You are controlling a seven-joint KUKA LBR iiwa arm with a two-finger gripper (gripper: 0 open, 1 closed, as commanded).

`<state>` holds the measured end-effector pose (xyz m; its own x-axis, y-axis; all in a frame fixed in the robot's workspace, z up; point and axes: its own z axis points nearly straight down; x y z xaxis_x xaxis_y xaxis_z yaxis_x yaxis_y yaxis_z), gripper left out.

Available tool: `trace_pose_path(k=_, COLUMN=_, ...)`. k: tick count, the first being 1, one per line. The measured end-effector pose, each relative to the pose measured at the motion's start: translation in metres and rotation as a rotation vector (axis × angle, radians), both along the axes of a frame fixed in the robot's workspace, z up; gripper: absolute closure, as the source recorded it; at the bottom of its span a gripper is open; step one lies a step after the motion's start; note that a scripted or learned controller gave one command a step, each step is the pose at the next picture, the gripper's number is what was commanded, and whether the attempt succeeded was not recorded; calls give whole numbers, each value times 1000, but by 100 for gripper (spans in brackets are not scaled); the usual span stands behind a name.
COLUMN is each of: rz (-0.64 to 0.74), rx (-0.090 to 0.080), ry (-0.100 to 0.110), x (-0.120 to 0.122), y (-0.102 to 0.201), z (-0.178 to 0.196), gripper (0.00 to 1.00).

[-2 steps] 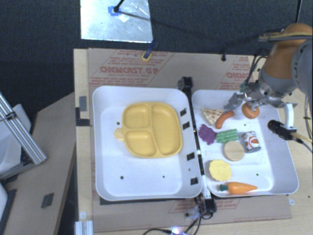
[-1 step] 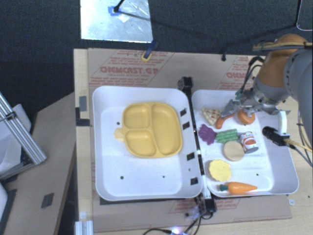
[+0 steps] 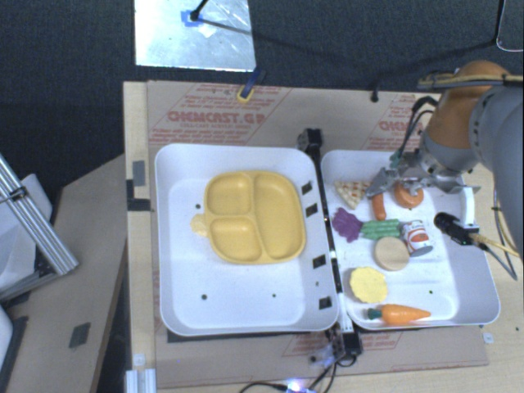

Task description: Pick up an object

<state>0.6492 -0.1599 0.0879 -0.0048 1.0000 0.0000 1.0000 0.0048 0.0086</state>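
While poised at the orange round toy (image 3: 408, 196), twelve o'clock in the right bin (image 3: 479, 301), could easily clip the sausage (image 3: 378, 207) crowding at nine o'clock. Cannot tell the gripper's (image 3: 402, 184) spread; might close on nothing.

From my station the feed looks evenly lit from overhead, bright enough, with no hard shadows. The white bins (image 3: 246, 318) are the brightest areas and nearly wash out, so their walls show only as faint grey shading. A metal sheet (image 3: 195, 23) at the top catches a pale sheen. The dark carpet (image 3: 65, 56) around the bench is grainy. Overall sharpness is modest: the small items in the right bin have soft edges, and the arm (image 3: 491, 121) at the right edge looks slightly blurred. Colours run a little warm.
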Motion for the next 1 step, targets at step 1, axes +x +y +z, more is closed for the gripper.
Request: trace_pose_path(k=1, rz=0, rx=-4, ry=-6, x=1, y=-2, z=13, gripper=100)
